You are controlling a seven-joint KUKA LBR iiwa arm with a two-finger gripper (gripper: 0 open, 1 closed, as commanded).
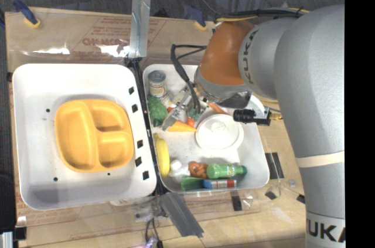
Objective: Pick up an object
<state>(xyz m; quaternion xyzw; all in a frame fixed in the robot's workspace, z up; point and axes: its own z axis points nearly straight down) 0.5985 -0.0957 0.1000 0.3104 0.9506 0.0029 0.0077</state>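
Observation:
My gripper (177, 112) is down in the right bin (258, 150), near its upper left part. It hangs over a green item (156, 109) and an orange carrot-like piece (183, 125), and seems to touch or nearly touch them. I see nothing clearly held in it. A small can (156, 84) stands just beyond it by the bin's far left corner. A white round bowl (219, 131) lies right of the gripper, under the wrist.
Along the right bin's near side lie a yellow banana (162, 158), a brown toy (197, 169), a green bottle (226, 170), a red and blue marker (220, 184). The left bin (35, 88) holds a yellow divided tray (94, 134). The grey arm covers the right bin's far right.

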